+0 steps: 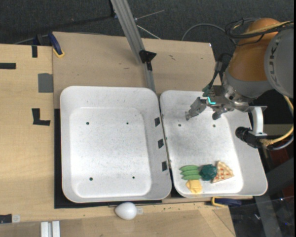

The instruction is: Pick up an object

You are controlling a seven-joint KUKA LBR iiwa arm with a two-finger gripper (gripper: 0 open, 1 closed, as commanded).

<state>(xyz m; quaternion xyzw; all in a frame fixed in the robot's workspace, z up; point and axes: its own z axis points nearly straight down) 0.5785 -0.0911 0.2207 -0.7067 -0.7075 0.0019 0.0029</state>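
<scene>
My gripper [203, 111] hangs over the far part of the right bin [246, 152], with its two fingers spread apart and nothing between them. Near that bin's front edge lies a small cluster of toy food: a green pea pod [190, 171], a dark green broccoli piece [207, 171], a pizza slice [223, 172] and a yellow piece [194, 185]. The gripper is well above and behind this cluster, not touching any of it.
The left bin [108, 142] sits beside the right one. A white egg-shaped object [126, 211] rests on the bench in front of the left bin. A grey metal pole [133, 31] slants in from the top. Cables trail at the right.
</scene>
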